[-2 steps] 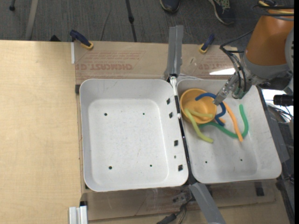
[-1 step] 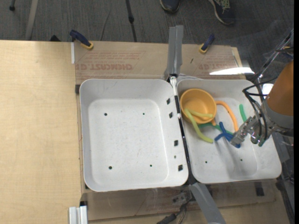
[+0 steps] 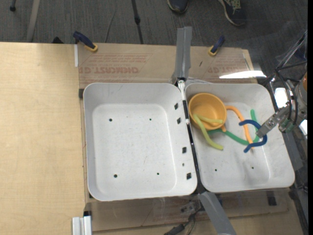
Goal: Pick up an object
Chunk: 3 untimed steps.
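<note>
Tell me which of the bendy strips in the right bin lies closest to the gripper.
The blue strip, curled right by the gripper; the green strip, orange strip and yellow-green strip lie farther left.

I take the bowl (image 3: 207, 111) as my landmark; it sits in the right bin (image 3: 244, 177), in that bin's far left corner, close against the divider where the two bins meet. The left bin (image 3: 134, 138) lies to the bowl's left, across that divider. One bent strip (image 3: 208, 129) hangs over the bowl's near rim and runs down to the bin floor in front of it. To the bowl's right lies a tangle of curved strips (image 3: 247, 131), touching one another. The gripper (image 3: 269, 127) is further right of the bowl, at the tangle's right edge, over the right bin.
</note>
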Each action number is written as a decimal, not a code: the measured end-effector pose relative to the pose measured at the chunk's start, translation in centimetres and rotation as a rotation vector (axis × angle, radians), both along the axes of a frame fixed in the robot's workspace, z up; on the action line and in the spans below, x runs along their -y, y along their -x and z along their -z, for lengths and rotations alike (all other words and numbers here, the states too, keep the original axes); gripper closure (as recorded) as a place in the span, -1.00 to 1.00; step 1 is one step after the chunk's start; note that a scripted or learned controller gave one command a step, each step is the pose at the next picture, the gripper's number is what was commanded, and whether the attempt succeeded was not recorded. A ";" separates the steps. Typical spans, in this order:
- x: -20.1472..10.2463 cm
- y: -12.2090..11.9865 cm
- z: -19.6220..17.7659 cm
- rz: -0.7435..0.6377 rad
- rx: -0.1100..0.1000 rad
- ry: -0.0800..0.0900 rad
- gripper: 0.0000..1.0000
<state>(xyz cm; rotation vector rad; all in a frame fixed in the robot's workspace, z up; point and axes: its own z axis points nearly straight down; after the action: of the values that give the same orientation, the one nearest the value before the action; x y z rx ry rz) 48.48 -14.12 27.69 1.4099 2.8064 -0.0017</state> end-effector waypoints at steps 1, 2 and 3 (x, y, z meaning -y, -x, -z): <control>0.0 0.0 0.0 0.000 0.000 0.000 -1.00; 1.6 -5.4 15.7 0.129 -0.003 -0.001 -1.00; -4.3 -12.7 18.6 0.280 0.000 0.000 -1.00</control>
<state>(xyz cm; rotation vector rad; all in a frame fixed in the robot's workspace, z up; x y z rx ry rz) 61.14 -9.86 9.12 1.7879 2.5827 -0.0023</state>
